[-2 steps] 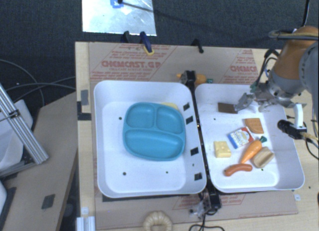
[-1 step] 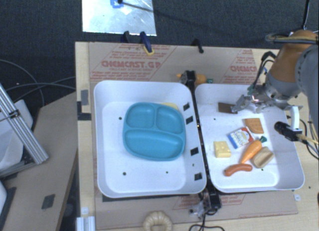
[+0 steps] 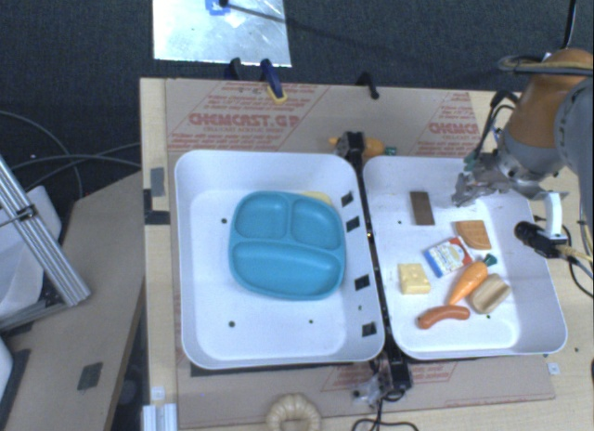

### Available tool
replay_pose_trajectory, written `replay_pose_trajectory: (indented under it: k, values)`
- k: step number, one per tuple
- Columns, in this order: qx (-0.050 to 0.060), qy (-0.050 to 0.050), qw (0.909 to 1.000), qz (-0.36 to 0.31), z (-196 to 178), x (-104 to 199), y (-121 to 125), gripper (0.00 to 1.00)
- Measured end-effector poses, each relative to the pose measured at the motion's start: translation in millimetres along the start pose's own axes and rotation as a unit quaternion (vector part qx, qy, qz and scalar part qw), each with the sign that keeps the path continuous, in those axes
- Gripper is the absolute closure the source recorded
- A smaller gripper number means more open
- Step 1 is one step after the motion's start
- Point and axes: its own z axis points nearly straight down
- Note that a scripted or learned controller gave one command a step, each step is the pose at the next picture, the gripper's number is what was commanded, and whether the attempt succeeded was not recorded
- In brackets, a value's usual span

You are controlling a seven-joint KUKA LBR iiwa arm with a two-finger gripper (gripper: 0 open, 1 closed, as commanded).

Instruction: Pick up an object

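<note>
Nearest the camera, a pale ring-shaped piece (image 3: 295,412) lies on the surface (image 3: 306,109) at its front edge; behind it the left bin (image 3: 200,234) holds a blue divided plate (image 3: 286,243). Right bin (image 3: 538,322): brown block (image 3: 421,207), yellow cheese cube (image 3: 413,279), packet (image 3: 445,256), cracker (image 3: 472,234), sausage (image 3: 443,316), carrot (image 3: 467,280), bun (image 3: 489,293), all light toy pieces. The carrot looks stiff and smooth, best pinched across its mid-body; the tool (image 3: 469,186) hovers over the bin's far right corner, its state cannot be told.

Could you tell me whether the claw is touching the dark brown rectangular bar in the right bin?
Apart. The camera view shows bare white bin floor between the claw and the dark brown rectangular bar, which lies to its left.
</note>
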Motion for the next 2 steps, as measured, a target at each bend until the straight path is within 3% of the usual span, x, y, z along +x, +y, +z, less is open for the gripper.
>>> replay_pose_trajectory:
  k: [2]
  values:
    - [0.001, 0.0, 1.0, 0.0, -109.9, 10.1, 17.5, 1.0]
